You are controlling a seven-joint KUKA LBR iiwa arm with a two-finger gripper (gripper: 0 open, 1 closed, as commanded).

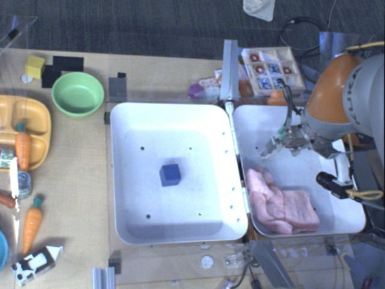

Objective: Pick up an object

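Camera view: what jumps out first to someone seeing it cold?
Probably the small blue cube, alone near the middle of the left bin. Next, the pink cloth bunched along the near side of the right bin, with the arm's gripper above that bin's middle, apart from the cloth. On the bench at left, a green bowl and two carrots also catch the eye.

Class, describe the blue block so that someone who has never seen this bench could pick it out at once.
Start at the two white bins side by side and take the left bin. The blue block sits alone near the middle of its floor. It is small, cube-shaped and dark blue, unlike the soft pink cloth lying in the right bin.
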